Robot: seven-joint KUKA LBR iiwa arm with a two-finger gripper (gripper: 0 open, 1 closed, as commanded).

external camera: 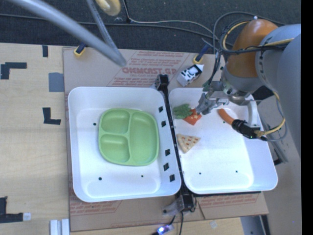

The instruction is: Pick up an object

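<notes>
From above, at a slant: reached in from the right, grey arm [281,58] bent down over the right-hand bin [230,173], glossy orange band [249,40] just above the wrist. Gripper [204,105] lowered at that bin's upper left part, pointing down and left; whether released or clenched, impossible to tell.

Just beside the tips, on the left: a leafy green piece [182,111], ruffled, touching a small red chunk [193,118] directly below the tips. Not seen between the fingers. To the gripper's right, apart: a smooth, slim orange carrot-like piece [225,115]. Below the gripper, a little way off: a tan triangular wedge [188,142], speckled.

Well to the left, in the other shallow white bin [80,180]: a matte green plate [129,136], rounded, divided into three compartments. Under both bins: flat brown cardboard [146,65] with red print.
</notes>
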